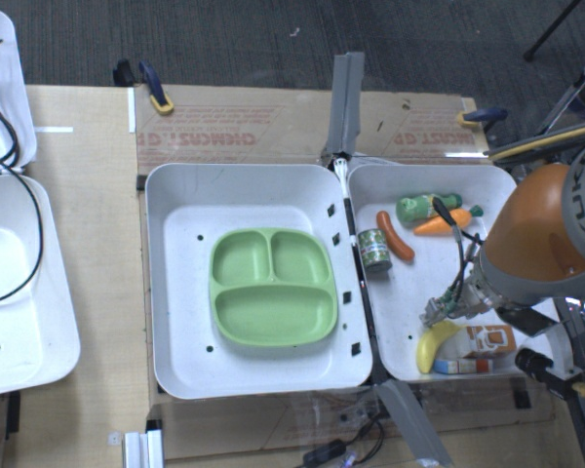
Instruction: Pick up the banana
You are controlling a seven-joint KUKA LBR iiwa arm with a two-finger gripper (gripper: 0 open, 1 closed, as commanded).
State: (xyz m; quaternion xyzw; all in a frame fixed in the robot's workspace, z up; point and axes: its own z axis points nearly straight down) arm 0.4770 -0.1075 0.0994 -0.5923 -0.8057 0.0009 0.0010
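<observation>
The yellow banana (pixel 430 346) lies near the front edge of the right bin (pixel 400 359), curved and pointing toward the front. My gripper (pixel 446 308) hangs just above the banana's upper end, at the tip of the grey arm with the orange band (pixel 536 232). From this angle I cannot tell whether it touches the banana. The gripper's body hides part of the fruit's top end.
Beside the banana on its right lies an orange and white carton (pixel 480 347). Farther back in the right bin are a small can (pixel 373 249), a red sausage (pixel 400 243), a carrot (pixel 439 226) and a green item (pixel 417 208). The left bin (pixel 175 261) holds a green divided plate (pixel 273 287).
</observation>
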